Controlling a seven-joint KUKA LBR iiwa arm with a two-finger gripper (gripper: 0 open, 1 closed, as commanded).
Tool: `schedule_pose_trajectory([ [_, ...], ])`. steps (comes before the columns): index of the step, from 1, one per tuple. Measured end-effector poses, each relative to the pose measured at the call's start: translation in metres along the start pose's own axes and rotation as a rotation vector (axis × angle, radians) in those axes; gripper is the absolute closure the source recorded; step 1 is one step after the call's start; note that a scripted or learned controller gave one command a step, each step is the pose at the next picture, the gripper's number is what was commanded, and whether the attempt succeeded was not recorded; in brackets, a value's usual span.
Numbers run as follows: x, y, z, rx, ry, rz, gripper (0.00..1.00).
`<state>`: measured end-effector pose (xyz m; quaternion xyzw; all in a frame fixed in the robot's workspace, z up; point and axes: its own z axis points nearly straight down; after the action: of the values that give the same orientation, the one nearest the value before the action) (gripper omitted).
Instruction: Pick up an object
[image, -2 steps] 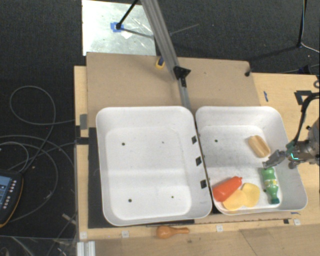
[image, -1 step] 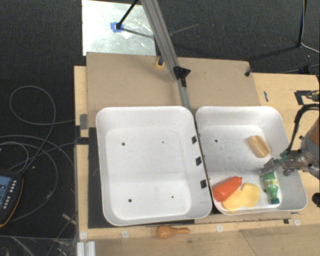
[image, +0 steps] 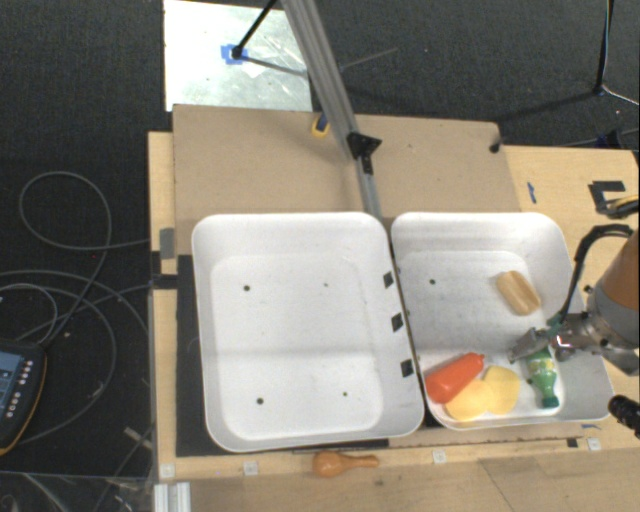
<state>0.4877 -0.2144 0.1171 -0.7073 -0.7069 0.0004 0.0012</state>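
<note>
The right bin (image: 470, 240) holds a tan bread-like block (image: 519, 292) near its right wall. At its front edge lie a red-orange piece (image: 455, 375), a yellow piece (image: 487, 393) and a green bottle (image: 543, 380). My gripper (image: 540, 346) hangs over the bin's front right part, just above the green bottle and in front of the tan block. Nothing shows between its fingers.
The left bin (image: 295, 330) sits beside the right one, joined by black clips (image: 396, 321). A small orange pear-shaped object (image: 342, 462) lies on the bench in front of the bins. A metal pole (image: 335, 95) slants in from the top.
</note>
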Motion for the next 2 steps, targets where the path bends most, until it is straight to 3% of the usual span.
schedule_pose_trajectory([
  [1, 0.0, 0.0, 0.028, -0.001, 0.0, -0.001, 0.0],
  [2, 0.0, 0.001, 0.016, -0.005, -0.002, -0.001, 1.0],
])
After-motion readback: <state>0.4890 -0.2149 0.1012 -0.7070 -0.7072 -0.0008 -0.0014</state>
